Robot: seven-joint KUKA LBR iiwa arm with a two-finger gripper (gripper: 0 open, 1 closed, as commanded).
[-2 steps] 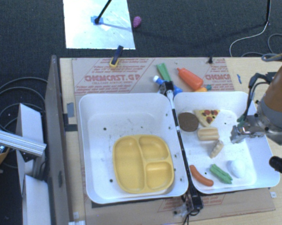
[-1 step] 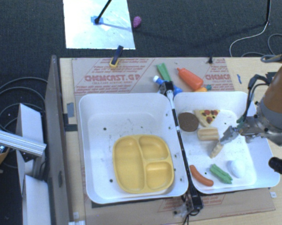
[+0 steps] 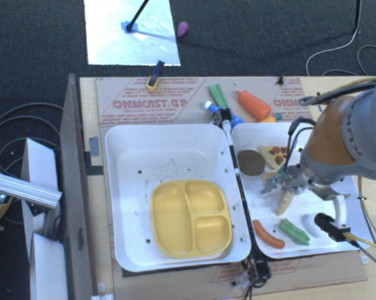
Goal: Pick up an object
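Toy food scattered in right bin point(image 3: 351, 245): brown round cookie-like disc point(image 3: 251, 163) by divider, pizza slice point(image 3: 276, 153) just beside it, pale tan piece point(image 3: 283, 202) mid-bin, red sausage point(image 3: 268, 233) and green vegetable point(image 3: 294, 231) near front wall. Gripper point(image 3: 280, 183) low over mid-bin, just above tan piece; finger state impossible to tell. Yellow divided plate point(image 3: 191, 217) in left bin point(image 3: 129, 149). Orange carrot point(image 3: 254, 105) and green piece point(image 3: 217, 94) on board behind bins.

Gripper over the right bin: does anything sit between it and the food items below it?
Nothing visible does. The gripper hangs low in the right bin, beside the brown disc and pizza slice; the sausage and green piece lie nearer the front.
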